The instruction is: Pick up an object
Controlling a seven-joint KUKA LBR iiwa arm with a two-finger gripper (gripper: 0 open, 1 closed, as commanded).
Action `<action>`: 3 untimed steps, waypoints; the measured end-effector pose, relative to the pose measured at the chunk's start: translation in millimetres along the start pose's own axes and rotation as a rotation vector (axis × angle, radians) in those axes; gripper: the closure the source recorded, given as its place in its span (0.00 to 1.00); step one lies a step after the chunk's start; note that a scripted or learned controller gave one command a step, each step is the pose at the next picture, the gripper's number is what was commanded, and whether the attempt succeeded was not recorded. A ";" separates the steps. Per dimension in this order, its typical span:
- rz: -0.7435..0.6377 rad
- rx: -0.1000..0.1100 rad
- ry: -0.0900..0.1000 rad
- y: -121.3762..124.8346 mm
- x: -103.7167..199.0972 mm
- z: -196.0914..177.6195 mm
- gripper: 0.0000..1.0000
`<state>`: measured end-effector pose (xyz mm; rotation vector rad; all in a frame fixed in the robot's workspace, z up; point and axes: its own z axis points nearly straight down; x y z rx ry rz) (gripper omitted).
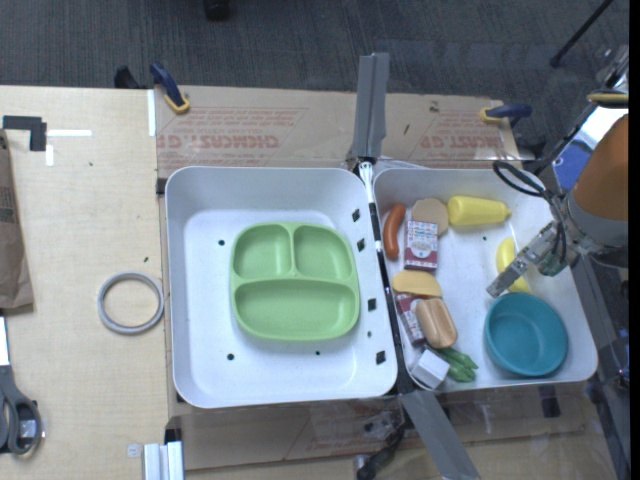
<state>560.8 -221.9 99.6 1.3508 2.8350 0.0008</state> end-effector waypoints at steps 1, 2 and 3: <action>0.004 -0.002 -0.002 0.0 -1.1 -9.8 1.00; 0.008 -0.004 -0.005 0.2 -2.1 -19.4 1.00; 0.238 0.000 -0.001 95.6 8.9 -90.6 1.00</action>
